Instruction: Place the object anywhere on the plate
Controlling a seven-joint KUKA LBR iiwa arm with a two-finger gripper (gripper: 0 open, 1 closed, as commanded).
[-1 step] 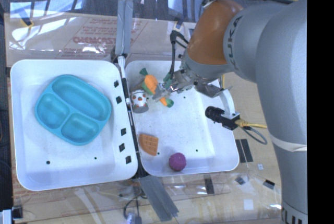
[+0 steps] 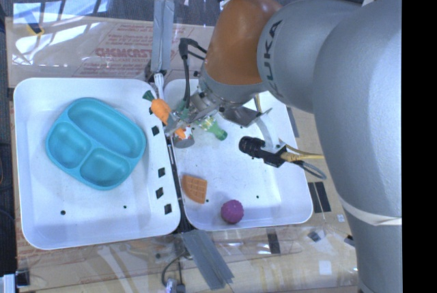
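Observation:
A blue divided plate (image 2: 95, 142) lies in the left bin (image 2: 41, 216). The arm reaches down into the right bin's far left corner, and my gripper (image 2: 179, 126) sits low there beside the wall between the bins. A small orange carrot (image 2: 160, 108) with a green top lies just to its left at the bin's edge. A green piece (image 2: 216, 130) pokes out to the gripper's right. A small orange bit shows right at the gripper tip; whether it is held cannot be made out.
In the right bin (image 2: 273, 210) lie an orange waffle-like square (image 2: 194, 188) near the front left and a purple ball (image 2: 232, 211) at the front. A black cylindrical part with a cable (image 2: 263, 149) juts from the arm over the bin's middle.

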